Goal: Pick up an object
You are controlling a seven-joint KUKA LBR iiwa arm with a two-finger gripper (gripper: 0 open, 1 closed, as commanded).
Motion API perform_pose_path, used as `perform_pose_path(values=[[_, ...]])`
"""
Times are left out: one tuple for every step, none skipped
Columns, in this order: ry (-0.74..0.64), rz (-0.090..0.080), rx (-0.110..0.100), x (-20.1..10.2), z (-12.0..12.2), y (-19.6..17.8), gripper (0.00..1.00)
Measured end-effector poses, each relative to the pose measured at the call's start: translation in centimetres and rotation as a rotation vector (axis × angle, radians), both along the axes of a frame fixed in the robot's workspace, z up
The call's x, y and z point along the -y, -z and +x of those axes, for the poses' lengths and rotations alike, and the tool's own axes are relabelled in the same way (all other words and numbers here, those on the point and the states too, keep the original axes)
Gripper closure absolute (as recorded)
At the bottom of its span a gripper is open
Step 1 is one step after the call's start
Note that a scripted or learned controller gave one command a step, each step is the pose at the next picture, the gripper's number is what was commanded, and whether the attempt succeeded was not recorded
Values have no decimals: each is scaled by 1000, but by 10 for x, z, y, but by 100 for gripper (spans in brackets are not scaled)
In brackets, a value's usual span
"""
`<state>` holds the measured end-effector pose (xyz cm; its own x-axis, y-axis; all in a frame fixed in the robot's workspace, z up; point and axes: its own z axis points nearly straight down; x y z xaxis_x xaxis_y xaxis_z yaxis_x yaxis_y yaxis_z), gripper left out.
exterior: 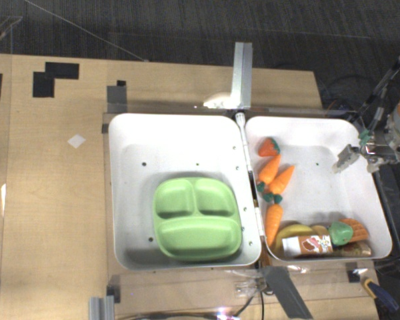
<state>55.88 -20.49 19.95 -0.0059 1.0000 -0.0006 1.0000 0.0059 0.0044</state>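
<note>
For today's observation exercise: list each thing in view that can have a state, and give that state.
Green plastic divided tray: flat in the left white bin, compartments up.
Small labelled bottle: lying on its side, right white bin.
Orange toy carrots: lying loose, apart.
Pincer: above the right bin, holding nothing.

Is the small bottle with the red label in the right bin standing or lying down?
Lying down: the small bottle with the red label rests on its side along the right white bin's front wall.

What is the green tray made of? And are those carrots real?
The green tray looks like smooth plastic: one even color, rounded molded sections, a soft shine. The carrots look like toys, probably plastic or rubber: very bright orange, neat green tops. I can't be sure from this far.
</note>
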Motion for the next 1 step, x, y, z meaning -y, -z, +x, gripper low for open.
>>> perform_pose_path(values=[[-4, 1, 0, -58, 41, 61, 0]])
